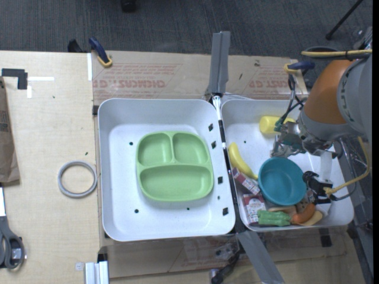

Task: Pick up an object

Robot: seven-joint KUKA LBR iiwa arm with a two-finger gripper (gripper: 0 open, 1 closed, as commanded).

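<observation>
Gripper [283,148]: I see it over the right white bin [246,116], above the round blue plastic bowl [282,181].
Jaws: I can't tell.

Single fixed camera, mounted above the desk [47,135] and looking down at a slant. Both white bins lie in frame: left bin [112,176] near centre, right bin [243,114] toward the right side. The arm [346,93] enters from the right. Dark floor [177,10] fills the top strip, at moderate range.
</observation>
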